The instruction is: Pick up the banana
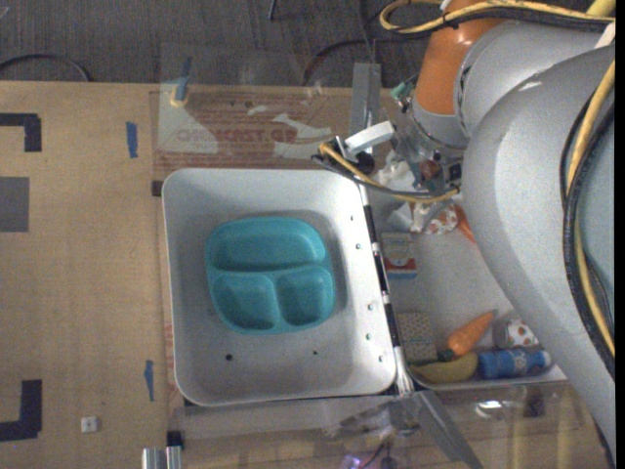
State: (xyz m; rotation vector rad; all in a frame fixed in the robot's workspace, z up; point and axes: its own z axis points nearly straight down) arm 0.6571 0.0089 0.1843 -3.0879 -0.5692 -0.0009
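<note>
Down in the right bin [459, 384], the yellow banana [451, 367] lay near the front edge, just beside an orange carrot [471, 331] and a blue bottle [513, 362], while the gripper [418, 176] hung well apart over the bin's far end, and I could not tell its grip.

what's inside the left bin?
The left bin holds a teal divided tray, three compartments with nothing in them. The bin floor under the tray is covered. The banana lies in the right bin.
</note>
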